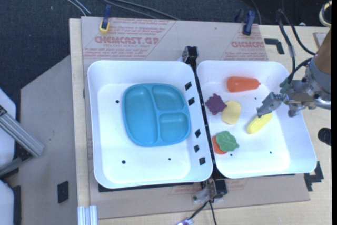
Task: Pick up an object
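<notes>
Dark carpet with loose cables surrounds your bench (158,34), a board clamped at its far edge and bearing two shallow white bins side by side.

From the overhead camera, the left bin (105,160) carries a blue divided plate (156,113). The right bin (295,155) holds the candidates: an orange carrot (243,84) toward the far wall, a purple piece (215,104) touching a pale yellow round piece (231,112) near the divider, a green leafy piece (226,141) lying over something red-orange nearer you, and a yellow corn cob (259,123) in the middle.

Your gripper (267,105) reaches in from the right and sits just above the corn's upper end. One dark finger (265,106) shows, angled down toward the cob, but you cannot tell from this angle whether the fingers are spread or pressed together, and nothing shows between them.

All of these look like small plastic toy food, so expect them to be light, stiff and somewhat slick. The corn is likely your nearest target; judge it best taken across its narrow width near the middle, since a pinch at the tapered tip could squirt it out sideways. It lies apart from its neighbours, giving the fingers room on both sides.
</notes>
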Motion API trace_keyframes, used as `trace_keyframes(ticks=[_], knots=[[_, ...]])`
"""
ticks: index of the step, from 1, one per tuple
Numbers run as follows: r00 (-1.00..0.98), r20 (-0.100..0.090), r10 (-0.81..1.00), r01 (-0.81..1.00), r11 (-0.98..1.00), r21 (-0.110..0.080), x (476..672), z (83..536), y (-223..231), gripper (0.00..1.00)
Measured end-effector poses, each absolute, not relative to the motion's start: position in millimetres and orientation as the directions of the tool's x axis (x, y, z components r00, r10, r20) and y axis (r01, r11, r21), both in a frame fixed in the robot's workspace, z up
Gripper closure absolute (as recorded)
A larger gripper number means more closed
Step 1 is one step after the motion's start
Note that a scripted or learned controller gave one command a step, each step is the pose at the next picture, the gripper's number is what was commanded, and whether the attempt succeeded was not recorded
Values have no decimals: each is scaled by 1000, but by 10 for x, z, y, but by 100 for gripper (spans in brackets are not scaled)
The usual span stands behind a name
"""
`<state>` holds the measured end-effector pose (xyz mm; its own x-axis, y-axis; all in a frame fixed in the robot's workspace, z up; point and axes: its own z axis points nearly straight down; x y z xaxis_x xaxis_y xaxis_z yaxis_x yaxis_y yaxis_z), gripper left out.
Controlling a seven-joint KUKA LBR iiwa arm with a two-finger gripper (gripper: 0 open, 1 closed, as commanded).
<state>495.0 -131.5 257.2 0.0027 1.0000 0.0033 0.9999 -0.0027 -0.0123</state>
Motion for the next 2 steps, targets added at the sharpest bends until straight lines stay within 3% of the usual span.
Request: trace_keyframes(ticks=[1,2], knots=[[0,1,1000,1000,0,-1,4972,2623,-1313,0],[2,3,1000,1000,-2,-7,4955,2026,-1386,0]])
